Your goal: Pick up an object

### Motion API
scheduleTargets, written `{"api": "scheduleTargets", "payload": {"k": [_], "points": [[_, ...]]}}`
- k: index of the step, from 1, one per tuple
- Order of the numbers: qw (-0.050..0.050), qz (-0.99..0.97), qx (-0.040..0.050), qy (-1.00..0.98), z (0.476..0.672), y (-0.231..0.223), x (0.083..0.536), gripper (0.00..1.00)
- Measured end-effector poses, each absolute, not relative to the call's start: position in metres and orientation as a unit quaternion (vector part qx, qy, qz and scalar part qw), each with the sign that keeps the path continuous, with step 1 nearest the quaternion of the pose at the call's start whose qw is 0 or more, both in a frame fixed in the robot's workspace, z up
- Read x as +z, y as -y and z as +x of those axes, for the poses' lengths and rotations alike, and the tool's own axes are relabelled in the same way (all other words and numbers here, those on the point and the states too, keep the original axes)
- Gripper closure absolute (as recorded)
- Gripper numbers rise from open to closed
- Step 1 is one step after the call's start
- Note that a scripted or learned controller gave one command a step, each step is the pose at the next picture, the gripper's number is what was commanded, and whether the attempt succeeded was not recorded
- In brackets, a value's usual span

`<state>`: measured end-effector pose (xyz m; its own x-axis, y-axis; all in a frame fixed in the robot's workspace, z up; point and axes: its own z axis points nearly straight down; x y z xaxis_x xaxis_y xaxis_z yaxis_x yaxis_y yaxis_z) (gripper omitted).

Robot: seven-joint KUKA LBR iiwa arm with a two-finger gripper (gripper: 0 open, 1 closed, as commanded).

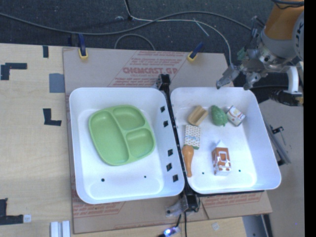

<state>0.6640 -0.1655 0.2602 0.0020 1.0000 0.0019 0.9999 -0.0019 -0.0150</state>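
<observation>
The gripper [236, 81] is hovering with fingers spread and empty above the right bin's [256, 181] far edge. The green toy [217, 115] and small carton [235, 115] are lying nearest, almost touching, so it should be descending squarely over one.

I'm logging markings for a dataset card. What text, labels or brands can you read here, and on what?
"CHEMCAST GP": red print on the brown protective sheet under the two bins, partly hidden; smaller red lines around it are too blurred to read.
Orange-and-white carton: printed, unreadable.
Small white box: printed, unreadable.
Patterned packet: print too small to read.
</observation>
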Motion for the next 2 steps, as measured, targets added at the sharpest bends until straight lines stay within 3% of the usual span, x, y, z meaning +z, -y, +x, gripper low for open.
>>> {"api": "scheduleTargets", "payload": {"k": [1,2], "points": [[0.000,-0.707,0.0007,0.708,0.666,0.165,0.270,0.00],[0.002,-0.707,0.0024,0.707,0.659,0.158,0.212,0.00]]}}
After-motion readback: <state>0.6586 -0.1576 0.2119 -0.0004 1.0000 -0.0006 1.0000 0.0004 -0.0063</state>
